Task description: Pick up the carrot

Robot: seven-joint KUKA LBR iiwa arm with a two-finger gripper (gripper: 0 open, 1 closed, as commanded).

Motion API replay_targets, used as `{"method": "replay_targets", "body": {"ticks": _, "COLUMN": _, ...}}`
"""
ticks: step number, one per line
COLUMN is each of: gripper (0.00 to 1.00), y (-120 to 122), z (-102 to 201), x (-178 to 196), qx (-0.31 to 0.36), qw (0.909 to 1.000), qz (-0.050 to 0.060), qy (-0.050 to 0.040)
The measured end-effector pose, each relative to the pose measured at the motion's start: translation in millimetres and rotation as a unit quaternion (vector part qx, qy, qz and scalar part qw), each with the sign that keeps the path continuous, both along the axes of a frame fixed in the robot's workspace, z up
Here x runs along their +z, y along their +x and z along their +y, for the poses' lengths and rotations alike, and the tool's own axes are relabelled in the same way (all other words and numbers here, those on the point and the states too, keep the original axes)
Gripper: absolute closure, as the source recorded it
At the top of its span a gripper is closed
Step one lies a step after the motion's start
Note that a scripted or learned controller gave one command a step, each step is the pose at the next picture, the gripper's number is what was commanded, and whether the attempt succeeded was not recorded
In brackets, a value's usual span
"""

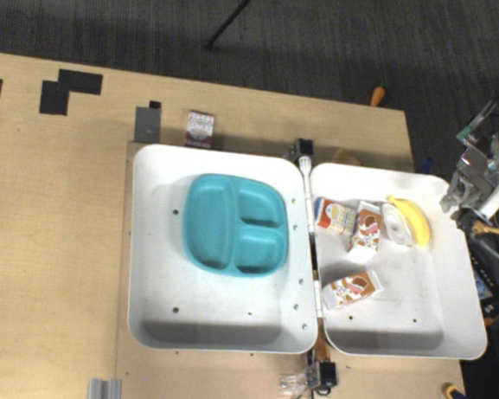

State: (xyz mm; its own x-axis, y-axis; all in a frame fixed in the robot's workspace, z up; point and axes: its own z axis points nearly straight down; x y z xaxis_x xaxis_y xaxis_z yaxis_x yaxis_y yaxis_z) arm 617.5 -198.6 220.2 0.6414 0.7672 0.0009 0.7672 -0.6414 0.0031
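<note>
My gripper (469,194) hangs over the right rim of the right bin (411,334), at the end of the grey arm coming in from the right edge. It is just right of a yellow banana (413,220) that lies in the bin's far part. A small orange thing (377,95) pokes up at the bench's far edge, beyond both bins; I cannot tell what it is.
The right bin also holds a white cup (395,226) against the banana, two small red-and-white cartons (337,216) (368,229), and a third packet (351,287) nearer the front. A teal divided plate (234,225) lies in the left bin (148,316).
</note>
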Motion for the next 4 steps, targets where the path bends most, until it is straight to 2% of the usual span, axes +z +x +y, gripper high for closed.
{"method": "replay_targets", "body": {"ticks": 1, "gripper": 1.00, "y": -50.7, "z": -1.1, "x": 66.3, "qx": -0.077, "qw": 0.9970, "qz": -0.002, "qy": 0.0002}}
{"method": "replay_targets", "body": {"ticks": 2, "gripper": 1.00, "y": -83.5, "z": -3.6, "x": 22.4, "qx": -0.304, "qw": 0.9527, "qz": 0.003, "qy": 0.0017}}
{"method": "replay_targets", "body": {"ticks": 3, "gripper": 1.00, "y": -122.1, "z": 62.0, "x": 23.3, "qx": -0.324, "qw": 0.9461, "qz": 0.003, "qy": 0.0035}}
{"method": "replay_targets", "body": {"ticks": 4, "gripper": 1.00, "y": -97.8, "z": -8.5, "x": 100.0, "qx": -0.232, "qw": 0.9726, "qz": -0.002, "qy": 0.0001}}
